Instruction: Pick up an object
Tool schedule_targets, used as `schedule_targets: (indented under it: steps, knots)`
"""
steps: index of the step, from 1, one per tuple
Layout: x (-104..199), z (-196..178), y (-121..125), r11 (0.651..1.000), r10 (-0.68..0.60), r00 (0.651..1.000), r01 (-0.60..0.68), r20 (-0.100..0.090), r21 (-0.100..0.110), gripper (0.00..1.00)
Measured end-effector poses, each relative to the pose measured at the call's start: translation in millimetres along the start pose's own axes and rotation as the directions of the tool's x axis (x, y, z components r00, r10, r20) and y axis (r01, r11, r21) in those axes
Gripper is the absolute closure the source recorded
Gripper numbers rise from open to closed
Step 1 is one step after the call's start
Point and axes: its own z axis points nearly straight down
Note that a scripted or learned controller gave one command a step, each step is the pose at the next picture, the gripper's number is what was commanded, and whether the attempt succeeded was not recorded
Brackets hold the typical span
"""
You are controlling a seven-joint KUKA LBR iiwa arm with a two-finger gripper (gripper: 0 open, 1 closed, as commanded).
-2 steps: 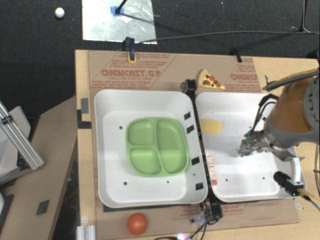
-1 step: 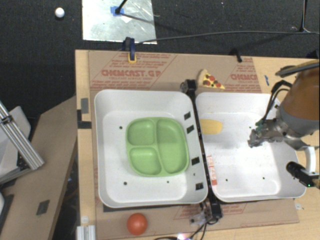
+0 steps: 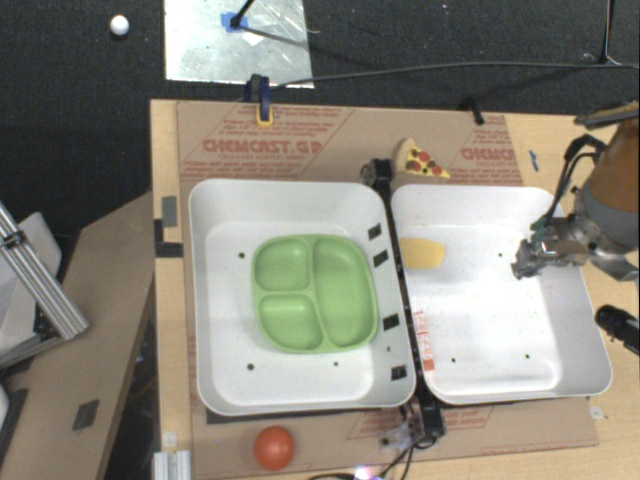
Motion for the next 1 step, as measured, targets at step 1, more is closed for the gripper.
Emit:
schedule_targets:
  steps: [1]
  knots:
    - [9.4,-51.1,-0.9,1.000,-0.002,1.000,0.002,0.000,-0.001,1.00]
